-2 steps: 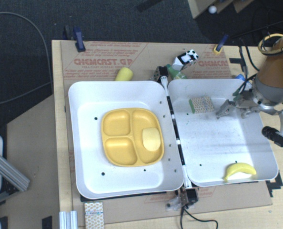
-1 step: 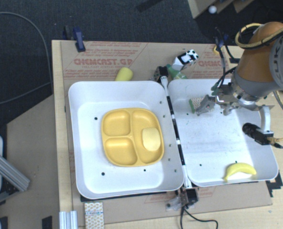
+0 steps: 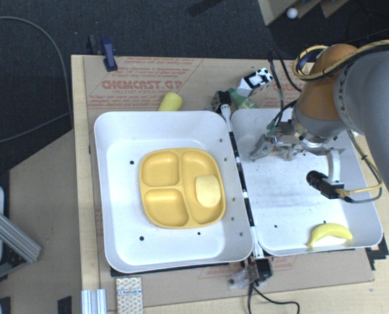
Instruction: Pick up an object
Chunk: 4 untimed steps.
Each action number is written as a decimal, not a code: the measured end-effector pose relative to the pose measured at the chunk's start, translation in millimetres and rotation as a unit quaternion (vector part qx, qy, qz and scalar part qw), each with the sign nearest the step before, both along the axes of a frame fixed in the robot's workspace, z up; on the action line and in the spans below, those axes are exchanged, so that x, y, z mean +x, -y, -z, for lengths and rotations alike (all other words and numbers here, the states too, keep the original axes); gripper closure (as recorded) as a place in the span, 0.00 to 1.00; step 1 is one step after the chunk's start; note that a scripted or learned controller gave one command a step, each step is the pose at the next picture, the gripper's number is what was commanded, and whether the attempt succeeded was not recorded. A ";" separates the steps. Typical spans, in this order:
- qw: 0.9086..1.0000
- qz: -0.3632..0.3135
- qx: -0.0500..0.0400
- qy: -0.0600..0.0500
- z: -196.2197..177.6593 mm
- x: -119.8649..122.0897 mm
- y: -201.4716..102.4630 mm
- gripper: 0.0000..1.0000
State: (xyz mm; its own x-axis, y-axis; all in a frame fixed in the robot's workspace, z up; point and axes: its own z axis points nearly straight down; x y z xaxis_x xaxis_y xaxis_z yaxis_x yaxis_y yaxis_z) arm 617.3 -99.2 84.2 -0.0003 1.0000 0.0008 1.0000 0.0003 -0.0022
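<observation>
A yellow divided plate [image 3: 171,198] lies in the left bin [image 3: 116,175]. A pale yellow rounded piece [image 3: 207,190] rests in the plate's right compartment. A small yellow banana [image 3: 330,234] lies near the front right corner of the right bin [image 3: 279,227]. My gripper [image 3: 271,146] is low over the back left part of the right bin, close to the divider between the bins. It is well away from the banana, and nothing shows held in it. The grey arm with its orange band [image 3: 322,90] covers the bin's back right.
A yellow object [image 3: 171,101] lies on the cardboard behind the left bin. Black, white and green items [image 3: 247,89] sit behind the divider. A blue clip [image 3: 108,54] is at the board's back left. A black cable fitting [image 3: 322,183] hangs over the right bin.
</observation>
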 end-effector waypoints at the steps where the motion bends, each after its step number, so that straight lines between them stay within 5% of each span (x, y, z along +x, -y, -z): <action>1: 1.000 0.000 -0.001 0.002 -1.0 49.5 35.1 0.00; 2: 1.000 0.000 0.000 0.000 -9.4 -11.4 6.1 0.00; 3: 1.000 0.000 0.000 0.001 -19.8 -10.8 6.1 1.00; 4: 1.000 -0.001 0.000 0.000 -100.4 -77.0 -75.9 1.00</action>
